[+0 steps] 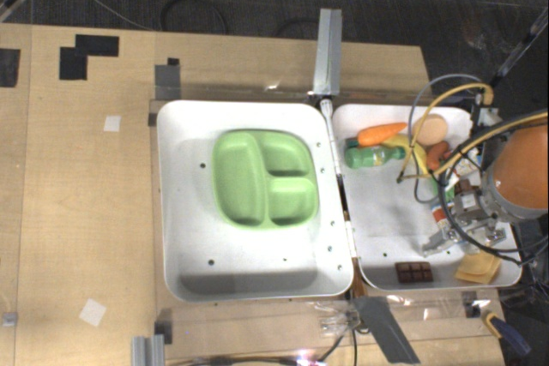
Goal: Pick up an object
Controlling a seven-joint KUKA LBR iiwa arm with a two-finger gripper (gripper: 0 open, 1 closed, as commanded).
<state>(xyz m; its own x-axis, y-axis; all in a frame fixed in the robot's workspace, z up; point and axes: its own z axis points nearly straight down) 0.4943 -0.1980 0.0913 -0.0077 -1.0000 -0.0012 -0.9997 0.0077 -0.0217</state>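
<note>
The end effector (pixel 467 227) hangs low over the right bin (pixel 377 266) among looped cables, and I cannot tell its state because the metal parts blur together. Nothing sits clearly in its grasp; the nearest things are one yellow wedge like cheese (pixel 478 268) at the bin's near right corner and one brown chocolate bar (pixel 414 273) beside it. Farther back lie one carrot (pixel 382 134), one green bottle (pixel 373 156) and one egg (pixel 431 130), partly crossed by cables, while the left bin (pixel 184 184) on the counter (pixel 77 210) holds one green divided tray (pixel 263 177).
</note>
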